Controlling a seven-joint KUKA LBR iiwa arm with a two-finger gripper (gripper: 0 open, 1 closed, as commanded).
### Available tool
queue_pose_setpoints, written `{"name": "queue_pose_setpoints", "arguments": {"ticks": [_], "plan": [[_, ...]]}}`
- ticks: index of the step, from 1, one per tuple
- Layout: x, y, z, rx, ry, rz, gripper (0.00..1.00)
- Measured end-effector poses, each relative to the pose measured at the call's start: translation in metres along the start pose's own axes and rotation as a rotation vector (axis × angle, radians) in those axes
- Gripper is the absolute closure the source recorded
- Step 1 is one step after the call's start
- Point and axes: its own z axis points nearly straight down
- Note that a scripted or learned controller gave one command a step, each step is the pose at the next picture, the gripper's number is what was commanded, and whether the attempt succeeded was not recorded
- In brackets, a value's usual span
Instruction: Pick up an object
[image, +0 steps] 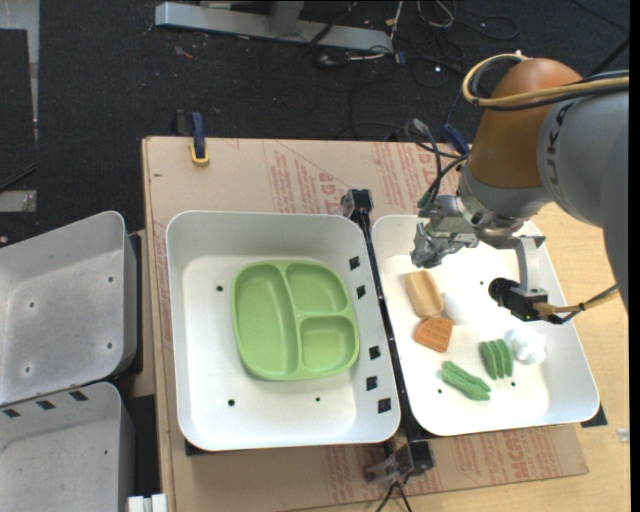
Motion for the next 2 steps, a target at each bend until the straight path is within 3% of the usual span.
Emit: {"name": "queue_pose_setpoints", "arguments": {"ticks": [2], "plan": [[0.107, -0.016, -0.025, -0.001, 0.0, -0.001, 1.0]]}}
